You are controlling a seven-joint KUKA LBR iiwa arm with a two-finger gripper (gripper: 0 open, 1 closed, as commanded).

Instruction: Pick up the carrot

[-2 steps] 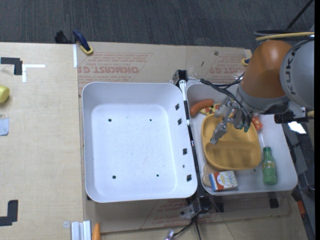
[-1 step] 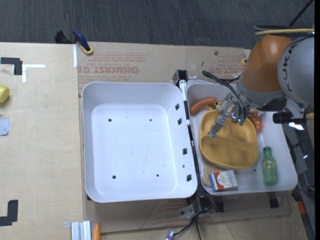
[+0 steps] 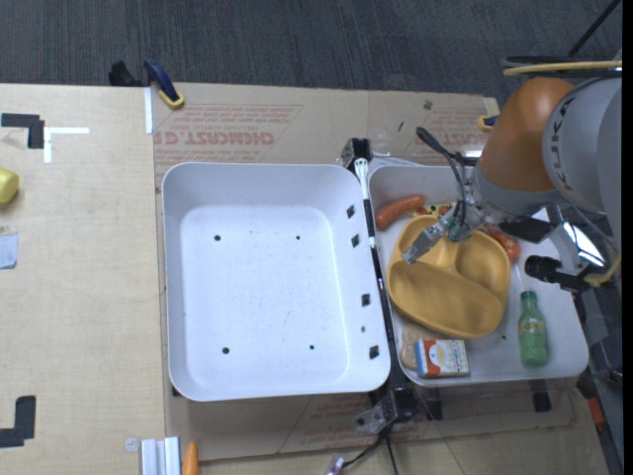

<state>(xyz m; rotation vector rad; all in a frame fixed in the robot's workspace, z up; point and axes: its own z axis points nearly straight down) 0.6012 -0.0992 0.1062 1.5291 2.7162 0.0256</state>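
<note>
The carrot (image 3: 399,209) is a short orange piece lying at the far left corner of the right bin (image 3: 564,362), close to the bin's left wall. My gripper (image 3: 431,238) hangs low over the far left rim of a yellow plate (image 3: 450,290), a little to the right of and nearer than the carrot. Nothing is visibly held in it. The grey arm with its orange band (image 3: 519,137) reaches in from the right and hides the bin's far right part.
In the right bin, a green bottle (image 3: 532,330) lies at the right, a small printed box (image 3: 440,357) sits at the near edge, and a red-orange item (image 3: 506,244) peeks out beside the arm. The left bin (image 3: 267,285) stands alongside.
</note>
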